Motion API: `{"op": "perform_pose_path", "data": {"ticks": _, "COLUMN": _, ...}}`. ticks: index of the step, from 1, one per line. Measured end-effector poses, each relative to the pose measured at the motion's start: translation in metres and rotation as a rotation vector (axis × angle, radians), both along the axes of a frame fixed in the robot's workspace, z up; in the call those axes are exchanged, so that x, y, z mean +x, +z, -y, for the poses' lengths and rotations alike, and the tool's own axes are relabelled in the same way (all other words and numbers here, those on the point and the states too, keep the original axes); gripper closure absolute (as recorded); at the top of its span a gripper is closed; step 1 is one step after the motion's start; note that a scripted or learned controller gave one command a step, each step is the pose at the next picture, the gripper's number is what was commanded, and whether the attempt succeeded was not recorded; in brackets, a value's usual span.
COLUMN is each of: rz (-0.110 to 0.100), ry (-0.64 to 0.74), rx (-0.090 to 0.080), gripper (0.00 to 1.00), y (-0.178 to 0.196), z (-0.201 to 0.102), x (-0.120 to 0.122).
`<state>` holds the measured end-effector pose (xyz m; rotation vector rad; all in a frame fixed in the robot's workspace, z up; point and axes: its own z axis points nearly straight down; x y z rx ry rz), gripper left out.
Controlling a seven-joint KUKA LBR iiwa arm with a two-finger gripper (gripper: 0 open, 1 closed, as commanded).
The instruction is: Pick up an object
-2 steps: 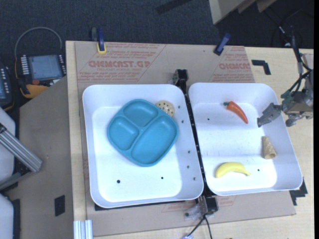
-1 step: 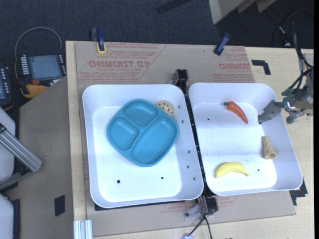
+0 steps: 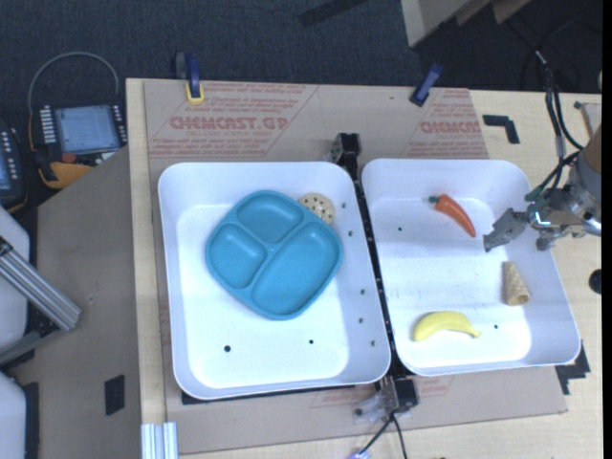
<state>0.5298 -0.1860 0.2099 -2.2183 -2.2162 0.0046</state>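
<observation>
Robot end effector poised over the right bin, fingers spread wide and holding nothing.

One grey fingertip reaches left, just right of an orange carrot at the bin's back. A tan cone lies just below the end effector, and a yellow banana sits near the front. In the left bin on the table, a blue divided plate rests, with a cookie at its back right edge.

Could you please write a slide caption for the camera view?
Gripper open above the right bin holding carrot, banana and cone; blue plate in left bin.
</observation>
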Motion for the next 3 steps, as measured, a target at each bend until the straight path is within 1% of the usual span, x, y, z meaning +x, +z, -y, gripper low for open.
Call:
{"op": "perform_pose_path", "data": {"ticks": 1, "rz": -0.001, "ry": 0.000, "rx": 0.001, "gripper": 0.00, "y": -0.050, "z": -0.004, "x": -0.010}}
{"op": "perform_pose_path", "data": {"ticks": 2, "rz": -0.001, "ry": 0.000, "rx": 0.001, "gripper": 0.00, "y": -0.113, "z": 0.000, "x": -0.009}}
{"op": "perform_pose_path", "data": {"ticks": 3, "rz": 0.008, "ry": -0.001, "rx": -0.003, "gripper": 1.00, "y": -0.098, "z": 0.000, "x": -0.007}}
